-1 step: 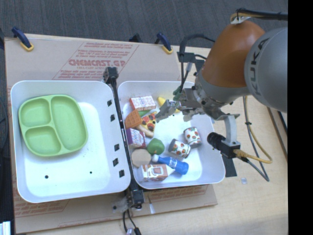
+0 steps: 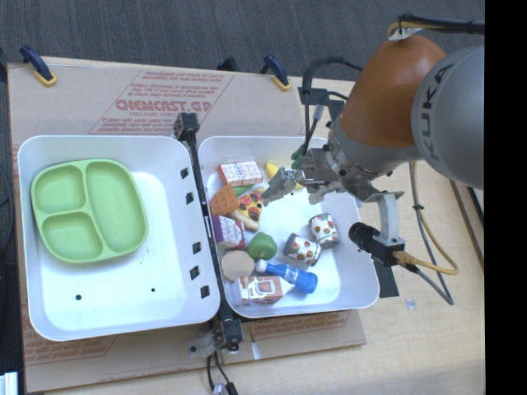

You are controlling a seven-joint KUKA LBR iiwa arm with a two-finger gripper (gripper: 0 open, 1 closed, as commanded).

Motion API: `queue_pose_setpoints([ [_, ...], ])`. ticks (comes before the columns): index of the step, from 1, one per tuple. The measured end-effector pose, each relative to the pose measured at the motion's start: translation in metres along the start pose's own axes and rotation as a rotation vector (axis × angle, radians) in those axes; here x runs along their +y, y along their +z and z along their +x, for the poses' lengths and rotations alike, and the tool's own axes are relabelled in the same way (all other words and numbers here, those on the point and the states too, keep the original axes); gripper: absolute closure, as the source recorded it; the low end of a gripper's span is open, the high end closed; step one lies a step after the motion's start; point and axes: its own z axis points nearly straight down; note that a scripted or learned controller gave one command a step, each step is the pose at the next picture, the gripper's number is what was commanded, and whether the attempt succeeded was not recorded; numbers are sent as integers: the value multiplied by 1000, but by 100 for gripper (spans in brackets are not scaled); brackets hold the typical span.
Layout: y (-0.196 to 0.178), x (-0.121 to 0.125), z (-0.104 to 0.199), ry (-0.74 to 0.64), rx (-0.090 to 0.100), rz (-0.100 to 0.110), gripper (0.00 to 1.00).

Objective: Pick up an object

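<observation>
- Camera view: we've got the gripper [image 2: 278, 183] hanging over the far-middle of the right bin [image 2: 356, 290], fingers pointing left toward the toy pile. Honestly we can't tell if those fingers are spread or pressed together, and nothing is visibly pinched between them.
- Closest candidates to the tip: the pizza slice toy [image 2: 247, 210] just near-left of it and the small pink-and-white carton [image 2: 240, 172] just beside it on the far side. We'd go for whichever sits flattest and come straight down, since the pile is packed tight there.
- The two patterned cups [image 2: 313, 240] and the blue bottle [image 2: 293, 276] sit more in the open on the right, probably easier grabs.
- Green ball [image 2: 263, 244] would likely roll off, so we'd skip it.
- Room: the divider wall with black clips [image 2: 195, 220] is right next to the pile, so we'd avoid sideways moves left. The left bin [image 2: 107, 311] holds a green divided plate [image 2: 88, 211], with bare floor near it.
</observation>
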Motion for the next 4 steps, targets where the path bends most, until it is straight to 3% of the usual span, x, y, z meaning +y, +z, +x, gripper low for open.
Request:
queue_pose_setpoints([
  [4, 0, 0, 0, 0, 0, 0, 0],
])
